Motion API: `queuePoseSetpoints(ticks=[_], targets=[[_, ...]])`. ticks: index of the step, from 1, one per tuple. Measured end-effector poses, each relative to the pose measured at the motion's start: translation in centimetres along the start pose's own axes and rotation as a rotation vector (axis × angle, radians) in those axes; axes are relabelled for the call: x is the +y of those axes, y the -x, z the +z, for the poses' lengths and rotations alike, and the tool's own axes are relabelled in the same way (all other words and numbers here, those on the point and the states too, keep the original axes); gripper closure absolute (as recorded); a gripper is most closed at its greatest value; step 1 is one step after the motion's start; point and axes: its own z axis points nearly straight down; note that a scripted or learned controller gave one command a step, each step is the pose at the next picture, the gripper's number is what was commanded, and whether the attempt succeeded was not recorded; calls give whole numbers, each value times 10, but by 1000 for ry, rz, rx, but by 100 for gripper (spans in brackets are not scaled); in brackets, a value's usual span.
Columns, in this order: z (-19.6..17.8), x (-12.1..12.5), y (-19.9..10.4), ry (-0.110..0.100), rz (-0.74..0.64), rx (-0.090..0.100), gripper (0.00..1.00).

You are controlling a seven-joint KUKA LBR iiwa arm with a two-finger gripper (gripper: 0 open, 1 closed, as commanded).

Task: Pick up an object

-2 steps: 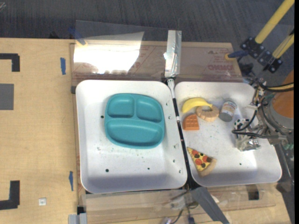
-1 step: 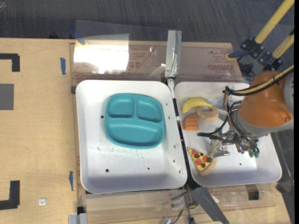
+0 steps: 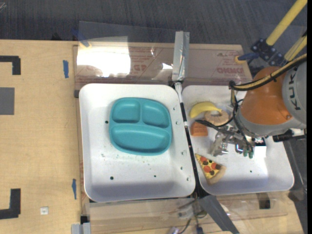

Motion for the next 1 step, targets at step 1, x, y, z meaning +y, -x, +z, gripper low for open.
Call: queuePoseSetpoints(ticks=[1], targets=[[-97,79,-11,2,284,5,100]])
